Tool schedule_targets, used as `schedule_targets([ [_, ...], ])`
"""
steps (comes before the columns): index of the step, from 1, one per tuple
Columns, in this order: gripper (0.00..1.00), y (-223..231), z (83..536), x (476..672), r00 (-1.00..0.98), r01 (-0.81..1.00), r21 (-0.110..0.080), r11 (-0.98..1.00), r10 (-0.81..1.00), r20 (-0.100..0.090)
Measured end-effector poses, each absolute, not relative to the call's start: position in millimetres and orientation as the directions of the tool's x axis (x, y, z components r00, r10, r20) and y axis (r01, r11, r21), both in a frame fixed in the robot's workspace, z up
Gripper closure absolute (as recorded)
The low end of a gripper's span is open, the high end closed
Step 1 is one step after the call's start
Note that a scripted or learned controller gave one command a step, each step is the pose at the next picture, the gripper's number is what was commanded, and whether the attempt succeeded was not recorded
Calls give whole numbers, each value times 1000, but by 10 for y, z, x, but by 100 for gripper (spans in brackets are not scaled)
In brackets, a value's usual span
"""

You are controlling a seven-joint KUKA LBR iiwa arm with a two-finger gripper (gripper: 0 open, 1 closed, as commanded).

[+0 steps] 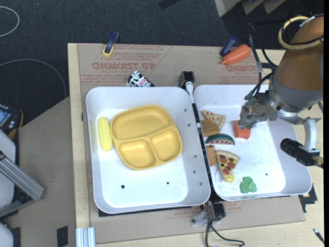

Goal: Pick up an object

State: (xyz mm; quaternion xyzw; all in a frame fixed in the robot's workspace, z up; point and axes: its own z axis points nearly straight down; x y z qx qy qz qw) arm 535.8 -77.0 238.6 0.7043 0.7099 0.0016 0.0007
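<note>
While I watch from the overhead camera, the arm [298,60] reaches in from the right and its gripper [251,116] sits low over the right bin [293,174], directly above a small red-orange block [242,131]. That block lies on the bin floor near the middle, its top edge tucked under the gripper; I cannot tell whether the gripper is touching it, nor how wide or narrow the gripper is set, since its body hides that part from me.

To the left of the block, in the same bin, I see a tan waffle-like piece [212,122] near the dividing wall, a watermelon slice [219,139] just below it, and a pizza slice [226,163] lower still. A green leafy toy [248,185] rests near the bin's front edge.

Over in the left bin [154,194], a yellow divided plate [145,137] takes up the centre, with a yellow corn cob [105,133] lying just beside its left rim.

On the surface [82,76] behind the bins, I note an orange carrot-like toy [236,55] at the far right, a black-and-white patterned toy [138,79] near the left bin's back edge, and a blue-and-yellow clamp [110,43] at the far edge.
</note>
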Motion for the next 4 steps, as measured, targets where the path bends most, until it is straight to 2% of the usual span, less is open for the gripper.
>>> schedule_targets([
  [1,100,-223,2255,5464,-7,1000,-2,7,1000,2],
  [3,100,818,2333,5521,-6,1000,3,6,1000,1],
  [4,100,712,2296,5459,1,1000,-3,-1,1000,0],
])
